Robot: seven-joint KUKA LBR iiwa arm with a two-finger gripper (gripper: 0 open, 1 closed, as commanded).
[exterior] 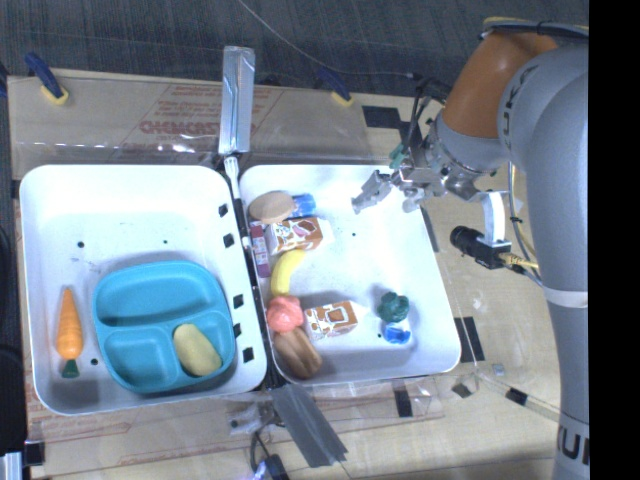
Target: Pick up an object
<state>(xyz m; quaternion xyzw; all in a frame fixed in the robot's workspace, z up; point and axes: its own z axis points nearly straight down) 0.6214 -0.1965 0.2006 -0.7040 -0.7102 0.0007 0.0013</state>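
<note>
Bench board [200,118] bears red mirrored print — unreadable; claw [390,194] above right bin [420,268].

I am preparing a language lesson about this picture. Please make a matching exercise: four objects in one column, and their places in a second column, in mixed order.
Things:
1. carrot
2. banana
3. potato
4. gripper

Places:
A. in the blue tray
B. above the right bin's upper edge
C. left bin, beside the tray
D. right bin, near the divider

Pairs: 1-C, 2-D, 3-A, 4-B
</note>
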